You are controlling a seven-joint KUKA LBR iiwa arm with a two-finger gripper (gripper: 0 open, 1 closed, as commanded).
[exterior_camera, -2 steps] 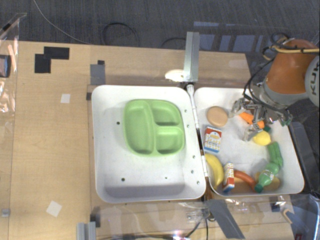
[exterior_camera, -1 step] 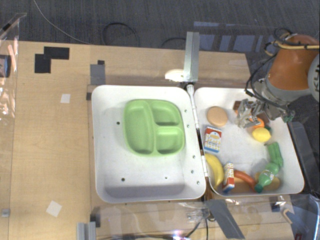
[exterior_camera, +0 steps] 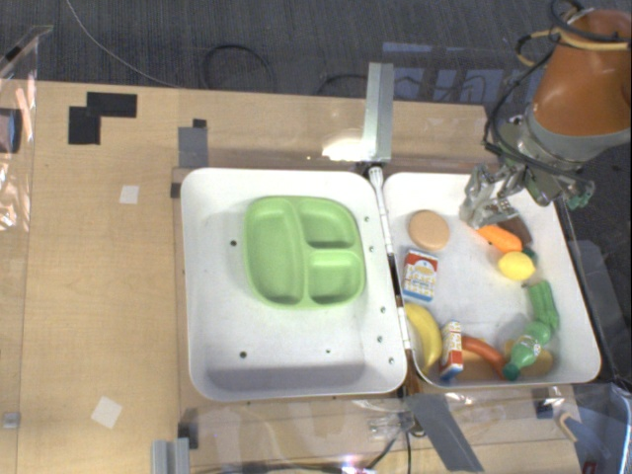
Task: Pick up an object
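Note:
My gripper (exterior_camera: 484,205) hangs over the back of the right bin (exterior_camera: 583,314), its metal fingers pointing down just left of an orange carrot (exterior_camera: 500,236). A tan round cookie (exterior_camera: 429,230) lies to its left. Below the carrot sits a yellow lemon (exterior_camera: 515,266). A small red and white carton (exterior_camera: 421,276) lies near the bin's left wall. Along the front lie a banana (exterior_camera: 426,334), a small upright box (exterior_camera: 451,351), a red sausage (exterior_camera: 481,349), a green bottle (exterior_camera: 521,353) and a green cucumber (exterior_camera: 542,302). Nothing shows between the fingers.
The left bin (exterior_camera: 212,344) holds a green divided tray (exterior_camera: 302,251). A metal divider post (exterior_camera: 378,107) stands behind the bins' shared wall. The wooden bench (exterior_camera: 89,294) stretches off to the left.

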